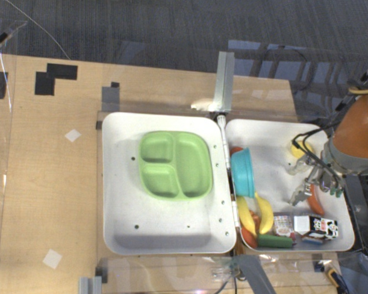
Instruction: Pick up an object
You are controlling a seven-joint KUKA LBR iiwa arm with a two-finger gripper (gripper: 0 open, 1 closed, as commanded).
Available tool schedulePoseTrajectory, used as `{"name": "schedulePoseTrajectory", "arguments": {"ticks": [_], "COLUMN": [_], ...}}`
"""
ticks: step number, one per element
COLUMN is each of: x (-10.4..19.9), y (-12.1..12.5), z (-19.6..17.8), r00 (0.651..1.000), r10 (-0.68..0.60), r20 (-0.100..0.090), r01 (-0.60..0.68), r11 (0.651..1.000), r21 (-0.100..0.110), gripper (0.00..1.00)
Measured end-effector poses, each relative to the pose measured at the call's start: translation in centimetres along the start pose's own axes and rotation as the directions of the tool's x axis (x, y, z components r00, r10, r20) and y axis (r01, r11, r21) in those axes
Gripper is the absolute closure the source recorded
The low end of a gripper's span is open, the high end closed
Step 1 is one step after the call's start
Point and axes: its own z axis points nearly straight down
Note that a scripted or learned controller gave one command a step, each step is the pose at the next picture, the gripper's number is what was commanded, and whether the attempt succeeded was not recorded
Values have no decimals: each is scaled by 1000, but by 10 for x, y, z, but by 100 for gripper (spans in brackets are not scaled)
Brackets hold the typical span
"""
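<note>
Over the right bin (274, 146), the end effector (309, 191) hung low near the far-right wall, fingers spread apart, nothing between them. An orange piece (316, 204) lay just beside its tips; a yellow piece (297, 150) sat behind it. Bananas (257, 213) and a teal bowl (243, 172) lay toward the bin's left wall. Judged step: approach before grasp. Next: descend, centre on the orange piece, close.

Green tray (174, 164), teal bowl (243, 171)
</note>
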Motion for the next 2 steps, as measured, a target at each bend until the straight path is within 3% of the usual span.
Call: {"name": "schedulePoseTrajectory", "arguments": {"ticks": [1, 2], "x": [6, -10], "y": [-1, 3], "z": [0, 0], "r00": [1000, 999], "r10": [-2, -36], "r20": [1, 0], "r01": [2, 36], "r11": [1000, 999], "r21": [1, 1], "gripper": [0, 0]}}
